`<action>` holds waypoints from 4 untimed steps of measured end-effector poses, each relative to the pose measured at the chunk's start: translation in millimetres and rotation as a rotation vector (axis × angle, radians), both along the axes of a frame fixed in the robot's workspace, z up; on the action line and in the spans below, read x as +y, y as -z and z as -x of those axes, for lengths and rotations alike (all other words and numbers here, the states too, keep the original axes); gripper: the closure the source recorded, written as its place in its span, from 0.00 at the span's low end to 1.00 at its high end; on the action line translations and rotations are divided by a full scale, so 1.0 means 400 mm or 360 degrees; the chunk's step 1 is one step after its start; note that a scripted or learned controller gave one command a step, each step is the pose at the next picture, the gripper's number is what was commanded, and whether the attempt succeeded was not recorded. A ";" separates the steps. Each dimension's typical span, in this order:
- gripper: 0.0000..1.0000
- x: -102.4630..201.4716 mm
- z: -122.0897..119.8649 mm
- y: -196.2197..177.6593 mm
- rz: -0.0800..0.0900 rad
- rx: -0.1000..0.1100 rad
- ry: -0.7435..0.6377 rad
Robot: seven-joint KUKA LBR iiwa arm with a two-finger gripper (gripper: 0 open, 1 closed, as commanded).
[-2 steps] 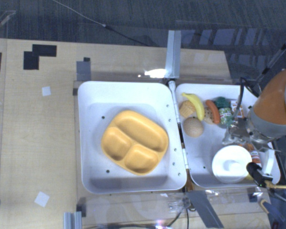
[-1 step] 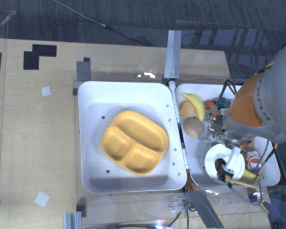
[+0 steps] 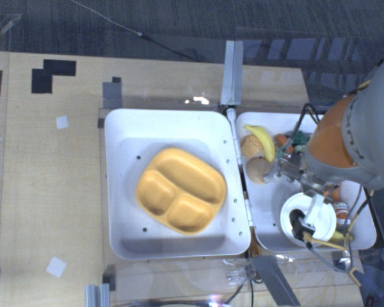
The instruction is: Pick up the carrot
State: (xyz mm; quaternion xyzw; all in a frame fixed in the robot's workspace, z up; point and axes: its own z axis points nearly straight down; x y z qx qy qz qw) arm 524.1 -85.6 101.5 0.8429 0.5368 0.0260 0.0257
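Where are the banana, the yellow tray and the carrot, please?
banana [image 3: 262,139]: camera view, middle of its curve.
yellow tray [image 3: 179,187]: camera view, central ridge.
carrot [image 3: 281,139]: camera view, visible orange end.

Yellow divided plate [image 3: 181,189] in a white bin [image 3: 125,235]; yellow banana [image 3: 262,139], orange carrot [image 3: 280,139].

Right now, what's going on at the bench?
The arm is reaching from the right into the right bin, low over a cluster of food: a banana, two brownish round items, and the carrot just beyond. Nothing looks lifted yet. The left bin holds a yellow tray, untouched.
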 end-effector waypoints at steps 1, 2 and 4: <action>0.00 -0.050 -0.055 -0.176 -0.0055 0.0097 0.0826; 0.00 -0.017 0.068 -0.045 -0.0065 0.0072 0.0862; 1.00 -0.156 -0.045 -0.338 -0.0064 0.0092 0.1098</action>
